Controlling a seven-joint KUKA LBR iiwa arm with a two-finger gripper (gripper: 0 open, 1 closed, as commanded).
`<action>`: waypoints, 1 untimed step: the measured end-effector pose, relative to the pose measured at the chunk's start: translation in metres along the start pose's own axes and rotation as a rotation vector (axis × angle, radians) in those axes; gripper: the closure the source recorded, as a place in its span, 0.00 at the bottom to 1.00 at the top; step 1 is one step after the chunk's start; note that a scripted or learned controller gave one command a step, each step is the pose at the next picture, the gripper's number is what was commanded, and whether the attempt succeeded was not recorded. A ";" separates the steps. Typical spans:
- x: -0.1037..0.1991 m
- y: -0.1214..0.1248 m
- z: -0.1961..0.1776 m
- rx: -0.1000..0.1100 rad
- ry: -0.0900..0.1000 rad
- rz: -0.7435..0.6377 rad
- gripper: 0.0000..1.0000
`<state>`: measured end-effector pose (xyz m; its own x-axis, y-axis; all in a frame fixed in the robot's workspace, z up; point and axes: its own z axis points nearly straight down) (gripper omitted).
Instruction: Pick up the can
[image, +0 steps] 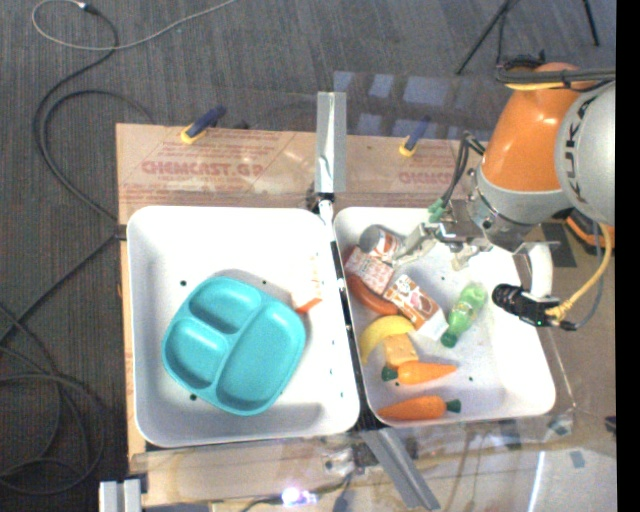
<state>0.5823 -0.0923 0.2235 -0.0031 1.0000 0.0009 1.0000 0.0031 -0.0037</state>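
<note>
over right bin (535, 390) | gripper (425, 235) seemingly beside can (380, 240), arm slanted

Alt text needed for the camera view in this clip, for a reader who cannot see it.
The end effector hovers in the right bin beside the can, which lies among a green bottle, two carrots and other toy food. The left bin holds a teal divided plate.
</note>
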 end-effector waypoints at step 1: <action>0.023 0.044 0.041 0.000 -0.003 -0.027 0.00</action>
<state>0.6263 -0.0689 0.1826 -0.0297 0.9996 -0.0016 0.9996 0.0297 -0.0036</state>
